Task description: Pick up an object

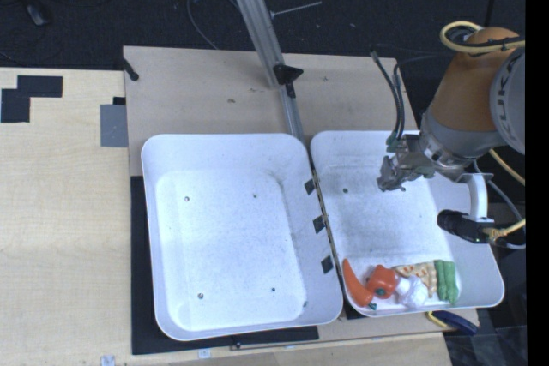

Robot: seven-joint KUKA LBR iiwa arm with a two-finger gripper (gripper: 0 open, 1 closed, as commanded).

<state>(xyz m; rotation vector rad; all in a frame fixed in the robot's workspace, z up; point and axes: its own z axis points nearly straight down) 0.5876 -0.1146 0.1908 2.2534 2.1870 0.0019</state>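
Observation:
My gripper [393,178] hangs over the upper middle of the right bin [360,152], with nothing visible between its fingers. Small objects crowd the near edge of that bin: an orange carrot-like piece [357,285], a red piece [383,278], a white lumpy piece [413,292], a tan patterned piece [420,272] and a green piece [446,280]. The gripper is well above and behind this cluster, apart from it.
The left bin [227,227] lies beside the right one, joined by black clips [317,223]. A metal rail [262,21] slants up from between the bins. Cables [396,99] run along the arm at the right.

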